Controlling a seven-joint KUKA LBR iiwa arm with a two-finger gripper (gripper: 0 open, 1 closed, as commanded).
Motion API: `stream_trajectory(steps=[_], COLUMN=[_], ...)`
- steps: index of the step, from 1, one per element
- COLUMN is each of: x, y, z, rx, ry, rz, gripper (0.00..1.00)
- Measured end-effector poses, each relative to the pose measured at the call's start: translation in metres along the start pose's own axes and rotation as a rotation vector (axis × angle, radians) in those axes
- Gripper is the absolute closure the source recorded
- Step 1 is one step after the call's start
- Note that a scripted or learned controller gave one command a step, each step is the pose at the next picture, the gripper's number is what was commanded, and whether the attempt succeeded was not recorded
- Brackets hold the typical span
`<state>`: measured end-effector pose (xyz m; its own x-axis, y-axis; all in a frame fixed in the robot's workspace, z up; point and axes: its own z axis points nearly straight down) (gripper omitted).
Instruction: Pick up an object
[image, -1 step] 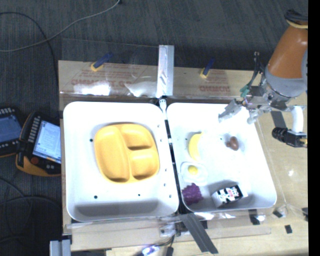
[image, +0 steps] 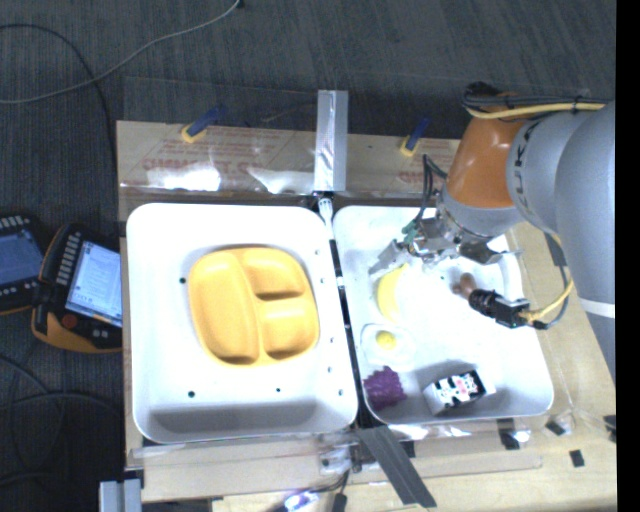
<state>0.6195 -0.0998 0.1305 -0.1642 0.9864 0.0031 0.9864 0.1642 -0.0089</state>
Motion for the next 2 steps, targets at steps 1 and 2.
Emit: stream_trajectory(steps=[1,2], x=[0.0,0.0005], y=[-0.0084,-0.0082], z=[0.0411,0.0345], rx=[-0.014,-0.013], ry=[-0.006,-0.002], rz=[-0.061,-0.06], gripper=[0.0,1.0])
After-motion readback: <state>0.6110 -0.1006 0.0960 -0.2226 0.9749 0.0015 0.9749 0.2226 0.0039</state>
